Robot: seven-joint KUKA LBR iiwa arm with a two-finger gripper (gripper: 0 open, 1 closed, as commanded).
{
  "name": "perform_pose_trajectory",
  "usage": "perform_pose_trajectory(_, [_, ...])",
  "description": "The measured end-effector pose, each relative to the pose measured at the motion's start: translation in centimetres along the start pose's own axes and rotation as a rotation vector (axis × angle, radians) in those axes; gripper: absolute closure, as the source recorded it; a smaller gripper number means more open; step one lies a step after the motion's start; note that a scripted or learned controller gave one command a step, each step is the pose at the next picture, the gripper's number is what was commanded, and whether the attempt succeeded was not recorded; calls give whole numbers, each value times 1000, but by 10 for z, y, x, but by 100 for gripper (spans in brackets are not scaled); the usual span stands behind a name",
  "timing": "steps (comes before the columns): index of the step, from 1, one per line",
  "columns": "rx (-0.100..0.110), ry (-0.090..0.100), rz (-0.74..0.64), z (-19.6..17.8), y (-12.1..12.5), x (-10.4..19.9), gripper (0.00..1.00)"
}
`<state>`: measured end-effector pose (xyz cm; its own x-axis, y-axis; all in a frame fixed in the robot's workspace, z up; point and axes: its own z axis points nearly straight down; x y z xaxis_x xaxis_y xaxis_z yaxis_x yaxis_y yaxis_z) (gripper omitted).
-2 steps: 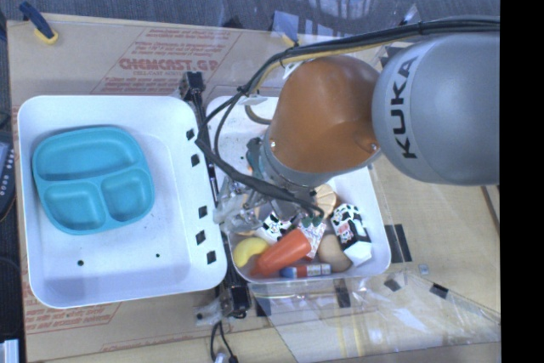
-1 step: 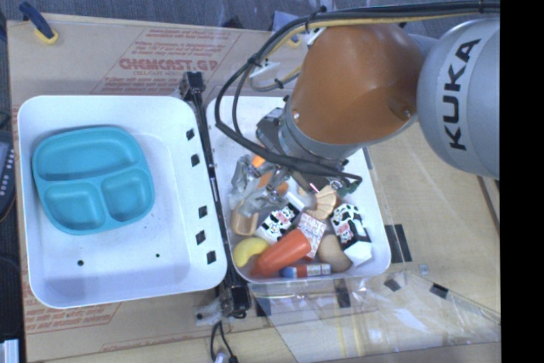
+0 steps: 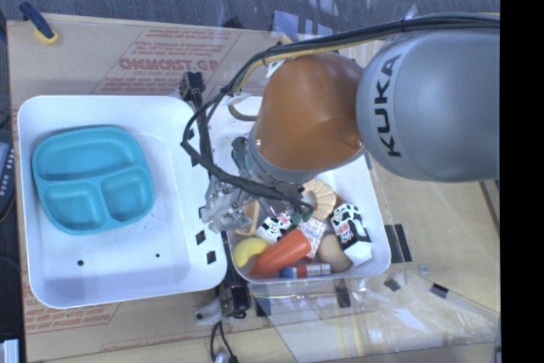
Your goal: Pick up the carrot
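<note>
In the right bin (image 3: 381,246), the claw (image 3: 223,208) hangs near the carrot (image 3: 285,252), opening unreadable.

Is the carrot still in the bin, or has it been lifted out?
In the bin. The carrot lies flat among the other toys at the front of the right bin, beside the gripper.

- Carrot (image 3: 284,252) — orange, tapered, smooth; lies flat, not upright.
- Location: near front edge of the right-hand bin (image 3: 378,221), among the heap of small items.
- Pose: long axis runs diagonally — thick end up and to the right, narrow end down and to the left.
- Upper side in plain sight; thick end partly overlapped by neighbouring items.
</note>
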<state>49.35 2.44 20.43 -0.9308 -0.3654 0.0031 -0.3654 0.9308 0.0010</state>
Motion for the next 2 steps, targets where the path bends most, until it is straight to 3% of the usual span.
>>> perform_pose_trajectory(1, [2,-3,-252,12,-61,17,100])
perform_pose_trajectory(2, [3,-8,-284,-26,-10,-28,100])
